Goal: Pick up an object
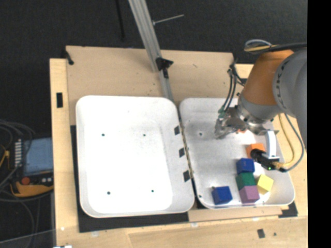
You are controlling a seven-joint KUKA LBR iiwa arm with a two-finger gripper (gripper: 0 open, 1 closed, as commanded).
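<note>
My gripper (223, 128) hangs over the upper middle of the right bin (207, 154), on the grey arm with its orange band. Nothing shows between its fingertips. The objects lie in the bin's lower right corner, well below and right of the gripper: a blue block (221, 195) near the front rim, another blue block (245, 165), a green block (246, 180), a purple block (249, 194), a yellow block (265, 183) and an orange piece (257, 150) partly hidden by the arm's hardware.
The left bin (126, 154) lies beside the right one, the two meeting at a seam with black clips. A slanted metal pole (147, 32) rises behind the bins. Cables and a small box (33, 159) sit off the bench at left.
</note>
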